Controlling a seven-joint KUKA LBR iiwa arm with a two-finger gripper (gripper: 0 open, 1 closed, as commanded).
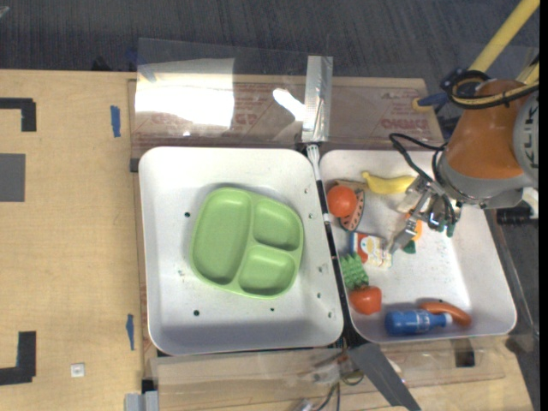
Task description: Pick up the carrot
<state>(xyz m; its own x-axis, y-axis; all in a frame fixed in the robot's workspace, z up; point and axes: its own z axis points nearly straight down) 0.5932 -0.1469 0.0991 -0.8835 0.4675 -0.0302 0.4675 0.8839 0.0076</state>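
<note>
Gripper (409, 229) over orange carrot (408, 234) (green-topped)

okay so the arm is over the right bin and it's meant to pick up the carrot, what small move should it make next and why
Probably shift the gripper toward the near edge of the right bin before descending. The carrot lies by that wall, against the blue bottle, while the gripper hangs farther back, near the banana.

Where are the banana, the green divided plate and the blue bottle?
banana (387, 182), camera view, middle of its yellow body.
green divided plate (224, 234), camera view, floor of its large compartment.
blue bottle (409, 321), camera view, middle of its side.
</note>
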